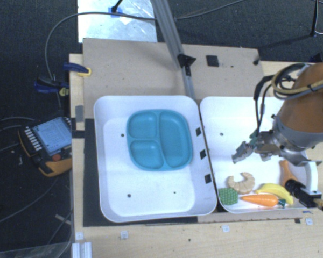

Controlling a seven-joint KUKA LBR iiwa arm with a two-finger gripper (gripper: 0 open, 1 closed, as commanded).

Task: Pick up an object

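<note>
The bench fills the middle of the frame, its bare brown top showing along the upper side. On it the left bin occupies the centre, with open white floor around a blue sectioned plate that lies toward its upper half, clear of the walls. The right bin touches it along a shared edge; its upper half is open floor, while its lower right corner is crowded. No readable writing or label shows anywhere.

The arm enters from the right, over the right bin. The gripper hangs at middle right; whether it is spread or closed I cannot tell, and nothing is seen in it. Below it, apart, lie a banana, a carrot, a tan curled pastry and a small green piece, all against the bin's lower wall.
</note>
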